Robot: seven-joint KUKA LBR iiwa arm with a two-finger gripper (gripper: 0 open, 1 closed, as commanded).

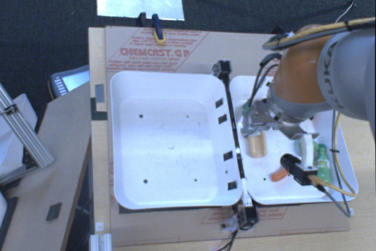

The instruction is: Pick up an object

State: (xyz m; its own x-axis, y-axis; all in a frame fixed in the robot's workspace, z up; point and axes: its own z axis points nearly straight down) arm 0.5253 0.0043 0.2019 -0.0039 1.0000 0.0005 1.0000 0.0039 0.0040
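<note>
The cardboard sheet (155, 50) with red lettering underlies both bins; its lower edge is cut off at the frame bottom. The left bin (164, 144) is seen whole, its floor marked by a few dark dots. The right bin (262, 190) touches it along a shared edge fitted with black clips. The far right corner and much of the floor of the right bin are covered by the arm (348, 76), which enters from the right and is cut off at the frame edge. The gripper (255, 126) sits low over the left half of the right bin. Wrist hardware masks its tip, so it cannot be determined whether it is spread or clamped on anything. The tan cylinder (257, 146) stands directly under the gripper tip, in the right bin. Its top end is hidden, so contact cannot be confirmed. The green item (322, 160) lies near the right wall, partly covered, and its shape is unclear. The orange piece (277, 175) lies near the front wall, apart from the cylinder; one end is concealed.
</note>
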